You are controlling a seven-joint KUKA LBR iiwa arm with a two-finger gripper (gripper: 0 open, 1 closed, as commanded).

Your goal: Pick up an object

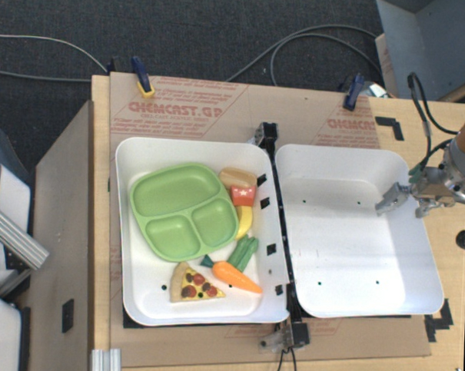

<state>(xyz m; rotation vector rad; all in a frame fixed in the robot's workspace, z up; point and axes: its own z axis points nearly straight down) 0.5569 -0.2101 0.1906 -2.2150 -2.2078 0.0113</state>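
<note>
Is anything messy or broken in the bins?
Nothing looks broken or spilled. The toy food, like the pizza slice and carrot, lies crowded beside the green plate, not on it.

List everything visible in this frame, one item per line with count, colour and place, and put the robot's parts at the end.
bins: 2, white, side by side on the bench
divided plate: 1, green, left bin, centre
pizza slice: 1, yellow with red dots, left bin, near front edge
carrot: 1, orange, left bin, right of the pizza slice
green vegetable: 1, dark green, left bin, above the carrot
banana: 1, yellow, beside the plate's right edge
red block: 1, red, left bin, near the divider
bread roll: 1, tan, above the red block
clamps: 2, blue, back edge of the board
cables: several, grey, on the dark floor behind
gripper: 1, grey, over the right bin's right side
</note>
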